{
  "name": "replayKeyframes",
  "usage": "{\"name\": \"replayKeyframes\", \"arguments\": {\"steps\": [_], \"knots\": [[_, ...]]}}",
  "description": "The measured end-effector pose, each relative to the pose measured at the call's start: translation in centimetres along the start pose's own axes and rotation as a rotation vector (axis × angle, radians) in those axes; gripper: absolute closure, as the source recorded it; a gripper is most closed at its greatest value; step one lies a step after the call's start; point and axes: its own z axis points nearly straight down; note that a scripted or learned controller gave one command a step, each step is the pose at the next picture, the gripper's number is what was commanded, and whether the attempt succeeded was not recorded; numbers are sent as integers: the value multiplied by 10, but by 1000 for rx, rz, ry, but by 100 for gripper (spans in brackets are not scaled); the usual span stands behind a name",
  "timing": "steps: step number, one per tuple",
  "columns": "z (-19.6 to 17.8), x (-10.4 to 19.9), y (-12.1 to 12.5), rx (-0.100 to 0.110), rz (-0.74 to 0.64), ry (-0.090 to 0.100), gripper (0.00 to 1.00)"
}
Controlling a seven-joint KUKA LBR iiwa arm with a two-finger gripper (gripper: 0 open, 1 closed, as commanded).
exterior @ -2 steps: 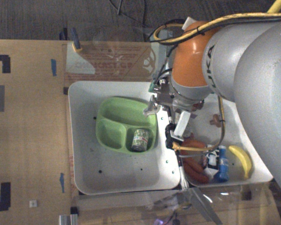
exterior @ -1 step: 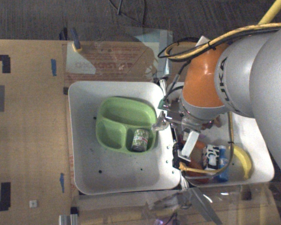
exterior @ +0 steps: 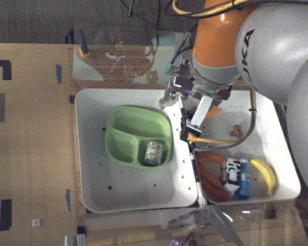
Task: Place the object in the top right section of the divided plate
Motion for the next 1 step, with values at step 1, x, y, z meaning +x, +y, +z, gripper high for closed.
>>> {"name": "replayKeyframes", "arguments": {"steps": [1], "knots": [[-17, -8, 78, -1, -33, 0, 0]]}}
